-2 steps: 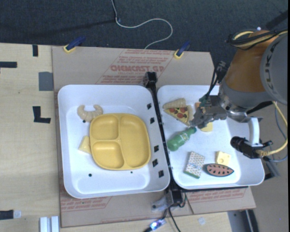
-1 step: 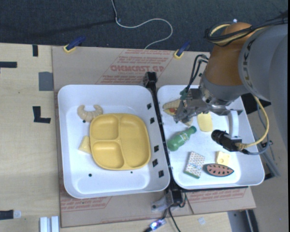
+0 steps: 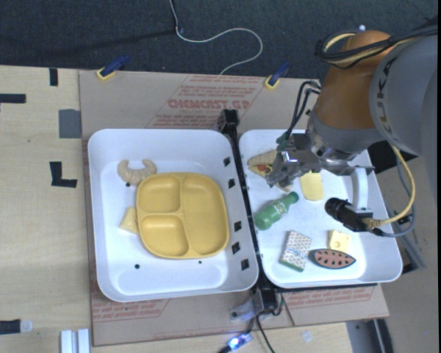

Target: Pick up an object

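My gripper (image 3: pixel 281 173) hangs low over the upper left of the right bin (image 3: pixel 386 271), just above the cap end of a green bottle (image 3: pixel 275 209). A tan and red toy food piece (image 3: pixel 262 163) lies right beside the gripper's left. A pale yellow block (image 3: pixel 313 185) sits just to its right. Lower in the same bin lie a patterned small box (image 3: pixel 296 250), a yellow cheese wedge (image 3: pixel 339 240) and a watermelon slice (image 3: pixel 332 259). The arm's grey and orange body covers the bin's upper right.
The left bin (image 3: pixel 106 197) holds a yellow divided plate (image 3: pixel 182 214), a tan curved piece (image 3: pixel 135 170) and a yellow wedge (image 3: pixel 128 219) poking out from under the plate. A black divider (image 3: pixel 239 190) runs between the bins. A cable (image 3: pixel 220 39) lies behind on dark cloth.
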Controlling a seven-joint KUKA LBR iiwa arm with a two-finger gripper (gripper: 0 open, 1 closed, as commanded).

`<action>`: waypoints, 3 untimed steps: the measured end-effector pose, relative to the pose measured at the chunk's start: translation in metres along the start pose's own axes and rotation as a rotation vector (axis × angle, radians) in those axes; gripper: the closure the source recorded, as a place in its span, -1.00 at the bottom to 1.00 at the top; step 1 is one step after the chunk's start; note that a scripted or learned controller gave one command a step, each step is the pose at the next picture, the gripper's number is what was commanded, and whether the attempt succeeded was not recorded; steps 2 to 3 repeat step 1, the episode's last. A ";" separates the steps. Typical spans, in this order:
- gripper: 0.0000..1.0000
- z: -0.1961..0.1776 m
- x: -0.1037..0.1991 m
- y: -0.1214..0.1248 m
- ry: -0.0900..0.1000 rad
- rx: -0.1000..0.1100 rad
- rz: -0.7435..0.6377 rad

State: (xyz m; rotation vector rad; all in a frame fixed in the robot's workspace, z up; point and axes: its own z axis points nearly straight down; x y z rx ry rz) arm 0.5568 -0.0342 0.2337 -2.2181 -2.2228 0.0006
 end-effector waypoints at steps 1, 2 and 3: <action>1.00 0.006 0.004 0.011 -0.001 0.001 0.001; 1.00 0.006 0.004 0.011 -0.001 0.001 0.001; 1.00 0.006 0.004 0.011 -0.001 0.001 0.001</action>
